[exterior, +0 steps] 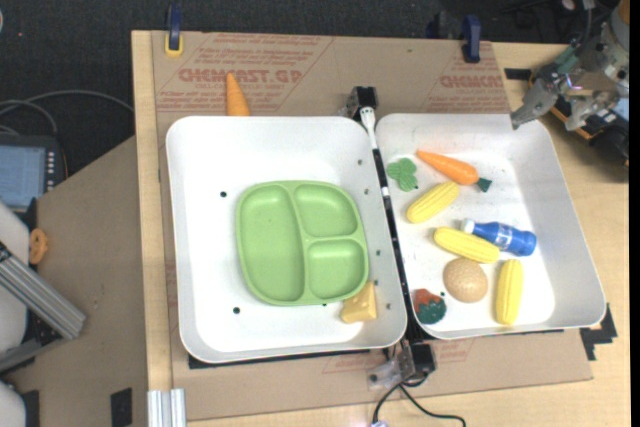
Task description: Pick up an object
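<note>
Cardboard covers the tabletop (300, 65) under two white bins. Right bin (570, 215) holds the candidates: a carrot (447, 166), three corn cobs (432, 202), a blue bottle (503, 236), a brown ball (465, 280). Left bin (200, 165) carries a green tray (300, 240) and a cheese wedge (359, 306). Tool (528, 107) hangs off the right bin's far corner; open or closed, I cannot tell. Risk: the pieces crowd together, so a descent could nudge neighbours or pinch two, and round cobs may roll free.
</note>
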Available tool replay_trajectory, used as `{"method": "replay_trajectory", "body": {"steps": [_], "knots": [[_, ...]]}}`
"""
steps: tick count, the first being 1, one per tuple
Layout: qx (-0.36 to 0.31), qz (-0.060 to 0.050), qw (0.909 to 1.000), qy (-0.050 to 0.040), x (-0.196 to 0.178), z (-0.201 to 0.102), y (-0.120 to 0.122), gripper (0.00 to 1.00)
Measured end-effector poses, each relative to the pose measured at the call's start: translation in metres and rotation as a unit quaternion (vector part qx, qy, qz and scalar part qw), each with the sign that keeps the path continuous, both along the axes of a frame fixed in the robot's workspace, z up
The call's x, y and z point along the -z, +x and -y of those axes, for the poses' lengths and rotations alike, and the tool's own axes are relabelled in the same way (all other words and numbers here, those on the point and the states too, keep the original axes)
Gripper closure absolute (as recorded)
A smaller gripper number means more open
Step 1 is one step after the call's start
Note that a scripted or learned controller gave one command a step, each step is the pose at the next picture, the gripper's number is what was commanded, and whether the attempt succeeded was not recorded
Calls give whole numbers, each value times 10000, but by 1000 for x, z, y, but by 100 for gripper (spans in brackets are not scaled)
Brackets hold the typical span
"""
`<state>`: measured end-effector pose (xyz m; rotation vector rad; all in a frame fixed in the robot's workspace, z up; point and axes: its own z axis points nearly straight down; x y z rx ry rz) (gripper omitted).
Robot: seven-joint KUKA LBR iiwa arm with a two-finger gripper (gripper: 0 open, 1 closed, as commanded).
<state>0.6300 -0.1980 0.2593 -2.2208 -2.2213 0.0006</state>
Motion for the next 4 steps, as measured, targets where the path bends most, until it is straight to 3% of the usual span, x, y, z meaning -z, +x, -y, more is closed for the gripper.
{"method": "replay_trajectory", "body": {"steps": [1, 2, 3, 4], "knots": [[-3, -64, 10000, 29, 84, -54, -65, 0], [-23, 23, 10000, -6, 144, -62, 35, 0], [4, -34, 10000, 12, 177, -83, -3, 0], [1, -5, 10000, -2, 165, -82, -1, 100]]}}
